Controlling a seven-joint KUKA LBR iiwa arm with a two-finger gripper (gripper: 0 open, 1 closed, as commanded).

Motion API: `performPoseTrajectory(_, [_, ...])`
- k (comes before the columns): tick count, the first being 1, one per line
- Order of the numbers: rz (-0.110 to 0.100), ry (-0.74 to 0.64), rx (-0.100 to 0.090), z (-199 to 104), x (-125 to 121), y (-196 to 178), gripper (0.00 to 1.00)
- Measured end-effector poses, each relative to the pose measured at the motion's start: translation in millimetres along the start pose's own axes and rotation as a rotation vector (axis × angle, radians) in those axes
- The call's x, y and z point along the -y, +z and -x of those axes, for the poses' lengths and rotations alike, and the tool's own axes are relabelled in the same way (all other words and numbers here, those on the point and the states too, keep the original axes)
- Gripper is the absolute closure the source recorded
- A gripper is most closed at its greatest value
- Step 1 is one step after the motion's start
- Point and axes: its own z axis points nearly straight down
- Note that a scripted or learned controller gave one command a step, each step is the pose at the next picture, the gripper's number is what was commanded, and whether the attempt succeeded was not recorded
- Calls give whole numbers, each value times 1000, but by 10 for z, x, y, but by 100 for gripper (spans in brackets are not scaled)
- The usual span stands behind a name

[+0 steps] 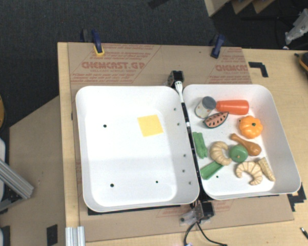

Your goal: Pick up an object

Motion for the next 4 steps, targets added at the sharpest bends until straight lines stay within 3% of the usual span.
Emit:
performPoseTrajectory(1, [13,0,7,5,-8,-162,100])
performPoseTrajectory(2, [20,-1,6,-144,-30,-1021,100])
performPoseTrajectory(3, [-9,-7,-5,-1063,458,278,100])
performPoseTrajectory(4, [24,-4,3,-1364,376,-1039,100])
